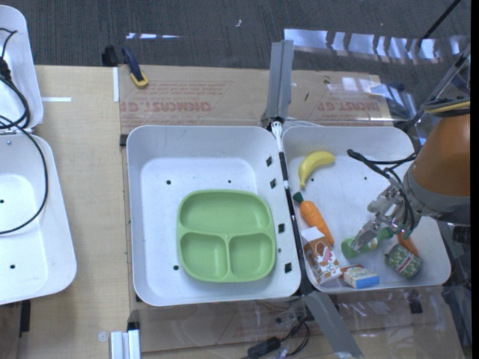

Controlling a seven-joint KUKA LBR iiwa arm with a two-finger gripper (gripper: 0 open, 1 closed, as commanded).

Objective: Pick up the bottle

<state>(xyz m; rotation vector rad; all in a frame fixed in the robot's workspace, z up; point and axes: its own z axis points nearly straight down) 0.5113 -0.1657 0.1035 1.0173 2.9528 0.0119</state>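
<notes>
Jaws (372, 234) low in right bin (352, 144), closed around green bottle (361, 244), banana (315, 164) well apart

- We see 1 bottle (362, 241), green, lying on its side on the floor of the right bin (352, 144).
- We find it in the lower right part of that bin, its long axis slanting from lower left up toward the right.
- Its rounded lower-left end is plain to us; its upper-right end is hidden from us under metal parts, so we cannot make out a cap or neck.
- We place it right of the carrot (314, 218), just above the small yellow box (361, 277), and left of the green packet (403, 262).
</notes>
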